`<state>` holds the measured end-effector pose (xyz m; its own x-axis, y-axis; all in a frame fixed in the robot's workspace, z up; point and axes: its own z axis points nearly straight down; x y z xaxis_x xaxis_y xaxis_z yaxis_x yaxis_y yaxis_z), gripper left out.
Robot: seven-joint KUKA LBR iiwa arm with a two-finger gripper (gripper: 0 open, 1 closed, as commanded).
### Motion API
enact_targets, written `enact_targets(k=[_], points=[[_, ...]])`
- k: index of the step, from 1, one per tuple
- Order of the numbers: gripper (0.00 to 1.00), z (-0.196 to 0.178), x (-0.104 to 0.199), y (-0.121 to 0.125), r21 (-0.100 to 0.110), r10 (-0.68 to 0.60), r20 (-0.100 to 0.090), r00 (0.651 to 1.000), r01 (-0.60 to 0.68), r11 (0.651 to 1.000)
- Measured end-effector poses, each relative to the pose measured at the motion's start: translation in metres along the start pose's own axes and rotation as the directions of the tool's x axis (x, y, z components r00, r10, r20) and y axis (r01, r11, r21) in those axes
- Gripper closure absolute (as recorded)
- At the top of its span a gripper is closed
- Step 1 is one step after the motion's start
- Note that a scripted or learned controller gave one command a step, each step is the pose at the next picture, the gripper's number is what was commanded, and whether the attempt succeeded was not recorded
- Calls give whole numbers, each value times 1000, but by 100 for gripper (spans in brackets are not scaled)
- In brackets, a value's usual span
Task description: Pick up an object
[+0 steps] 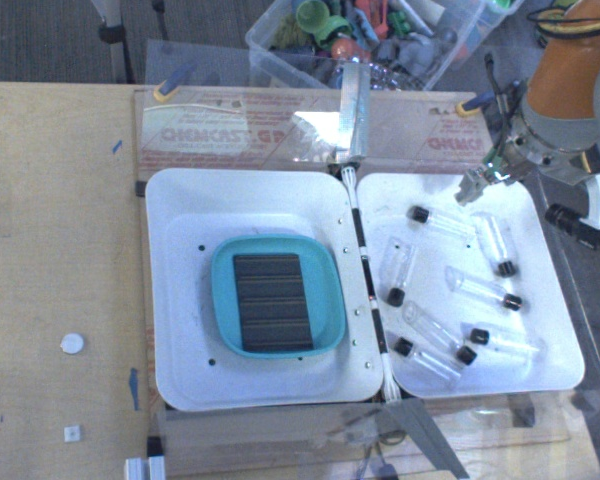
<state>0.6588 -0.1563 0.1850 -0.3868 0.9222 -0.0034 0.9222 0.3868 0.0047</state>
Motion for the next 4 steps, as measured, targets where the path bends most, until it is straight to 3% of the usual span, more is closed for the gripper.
enact_targets(k=[1,2,3,4], points=[[100,42,-1,-82,3,11,-2,1000,-11,1000],[100,-16,-6,-30,1,107,1,994,-107,994],[100,34,32,-15,7,364,-2,931,-364,931],[100,91,-30,-50,2,216,-3,976,-216,976]])
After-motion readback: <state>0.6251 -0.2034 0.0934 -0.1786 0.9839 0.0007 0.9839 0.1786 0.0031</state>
